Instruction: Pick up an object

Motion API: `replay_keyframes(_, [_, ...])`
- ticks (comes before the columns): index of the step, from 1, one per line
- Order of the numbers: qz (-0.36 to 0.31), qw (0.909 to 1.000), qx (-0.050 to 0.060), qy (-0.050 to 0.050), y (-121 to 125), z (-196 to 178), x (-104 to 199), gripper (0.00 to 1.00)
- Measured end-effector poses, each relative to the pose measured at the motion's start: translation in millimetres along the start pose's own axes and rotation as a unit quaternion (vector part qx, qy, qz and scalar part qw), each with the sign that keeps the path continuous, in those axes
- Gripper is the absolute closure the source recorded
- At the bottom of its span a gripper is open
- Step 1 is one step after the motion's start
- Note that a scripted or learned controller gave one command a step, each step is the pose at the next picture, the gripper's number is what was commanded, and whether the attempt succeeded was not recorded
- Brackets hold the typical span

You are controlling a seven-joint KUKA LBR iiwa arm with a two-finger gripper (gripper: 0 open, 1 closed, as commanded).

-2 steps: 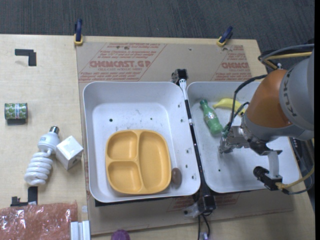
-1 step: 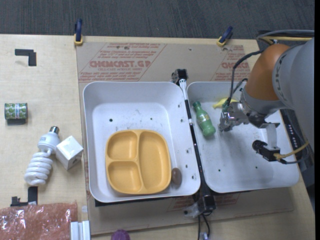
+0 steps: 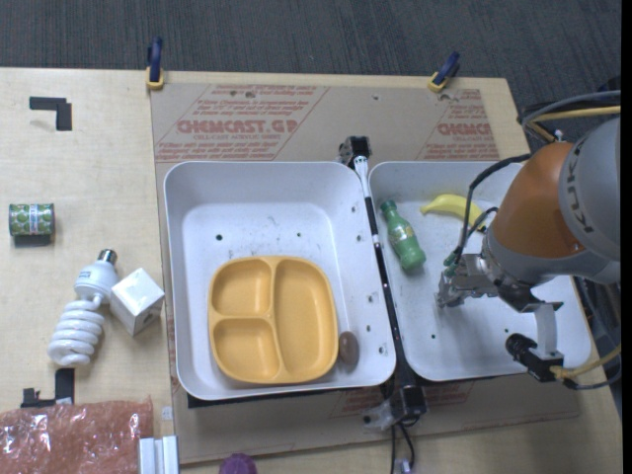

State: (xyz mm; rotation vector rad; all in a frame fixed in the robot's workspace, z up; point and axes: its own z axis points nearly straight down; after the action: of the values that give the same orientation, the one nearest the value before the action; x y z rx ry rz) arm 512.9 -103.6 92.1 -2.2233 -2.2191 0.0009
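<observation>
In the right bin [image 3: 434, 349] a green bottle [image 3: 402, 235] lies near the left wall, pointing toward the back. A yellow banana [image 3: 451, 206] rests just behind and to the right of it. My gripper [image 3: 452, 290] hangs low over the middle of the right bin floor, a little in front of and to the right of the bottle. It touches neither object. The grey arm with its orange band [image 3: 538, 205] hides the right part of the bin. A yellow divided plate [image 3: 274, 319] lies in the left bin [image 3: 197, 200], with a small brown object [image 3: 348, 349] at its right edge.
Left of the bins on the bench lie a white spiral light bulb [image 3: 79, 314], a white cube [image 3: 136, 299] and a small green can [image 3: 31, 220]. A pink bag [image 3: 74, 437] sits at the front left corner. A black cable loops at the bin's front right.
</observation>
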Motion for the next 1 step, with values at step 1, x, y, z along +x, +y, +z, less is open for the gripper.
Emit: replay_keyframes(1, [-0.002, 1.0, -0.001, -0.001, 61.5, -0.8, -17.1, 0.0])
